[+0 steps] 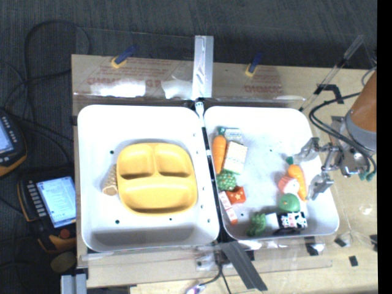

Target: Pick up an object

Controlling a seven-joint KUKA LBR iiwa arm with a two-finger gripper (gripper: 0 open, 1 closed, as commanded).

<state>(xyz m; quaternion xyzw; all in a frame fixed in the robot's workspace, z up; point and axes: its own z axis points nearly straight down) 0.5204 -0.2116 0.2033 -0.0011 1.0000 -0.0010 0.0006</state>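
My gripper (312,169) hangs over the right rim of the right bin (269,122), and its two fingers (308,147) are spread open with nothing held between them. Just left of the fingertips lie a small orange carrot-like toy (297,175) and a red and white piece (286,185). Below those sit a green toy (289,202) and a black and white toy (293,221). On the bin's left side are a long carrot (218,154), a white box (236,157), a green knobbly toy (226,180), a red box (236,196) and a broccoli (257,223).
The left bin (92,164) holds a yellow divided plate (157,176) with an ice cream cone (110,181) at its left edge. A metal bracket (203,66) stands behind the divider. Cables (324,94) run at the back right. A tablet (56,201) lies off the bench to the left.
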